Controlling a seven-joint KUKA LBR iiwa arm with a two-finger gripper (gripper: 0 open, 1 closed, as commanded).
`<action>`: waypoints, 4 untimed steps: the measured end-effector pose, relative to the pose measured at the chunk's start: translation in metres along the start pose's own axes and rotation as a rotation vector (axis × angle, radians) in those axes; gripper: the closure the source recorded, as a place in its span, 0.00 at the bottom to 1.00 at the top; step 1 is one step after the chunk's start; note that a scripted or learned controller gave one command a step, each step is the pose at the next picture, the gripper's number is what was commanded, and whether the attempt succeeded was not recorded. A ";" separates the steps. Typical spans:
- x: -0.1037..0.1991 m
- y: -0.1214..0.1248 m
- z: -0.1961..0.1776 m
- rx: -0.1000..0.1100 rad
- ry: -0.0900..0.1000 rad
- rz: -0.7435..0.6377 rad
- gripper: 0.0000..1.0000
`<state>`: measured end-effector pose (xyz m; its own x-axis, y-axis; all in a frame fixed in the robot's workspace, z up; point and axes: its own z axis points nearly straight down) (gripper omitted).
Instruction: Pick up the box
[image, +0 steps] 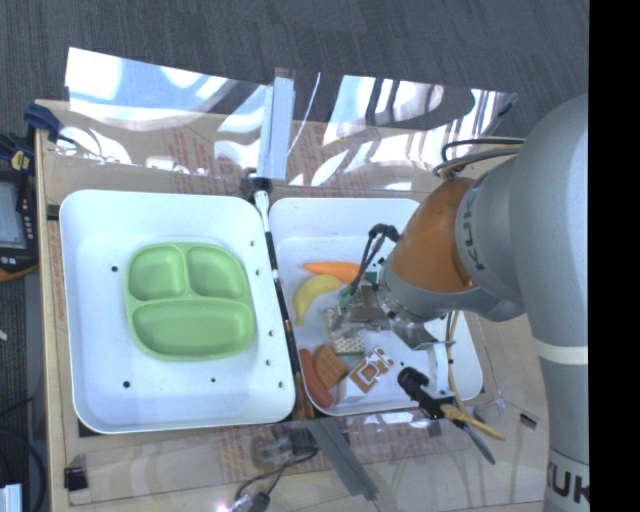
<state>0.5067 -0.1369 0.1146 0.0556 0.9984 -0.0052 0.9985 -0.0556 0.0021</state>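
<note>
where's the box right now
The box lies near the front edge of the right bin, just below the gripper, right of a reddish-brown piece.

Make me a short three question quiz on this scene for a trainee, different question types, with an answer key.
1. True or false: the green plate lies in the left bin.
2. Which lies nearest the gripper? A) green plate B) banana C) left bin
3. Fill in: the box lies in the ____ bin.

Key: 1 true; 2 B; 3 right, beside the carrot.
</note>
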 end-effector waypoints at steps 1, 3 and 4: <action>0.000 0.000 0.000 0.000 0.000 0.000 0.00; 0.000 0.000 -0.009 0.001 -0.002 -0.007 0.00; -0.003 0.013 0.020 0.001 0.003 -0.038 0.00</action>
<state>0.5195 -0.1406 0.0951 0.0180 0.9998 -0.0019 0.9998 -0.0180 0.0010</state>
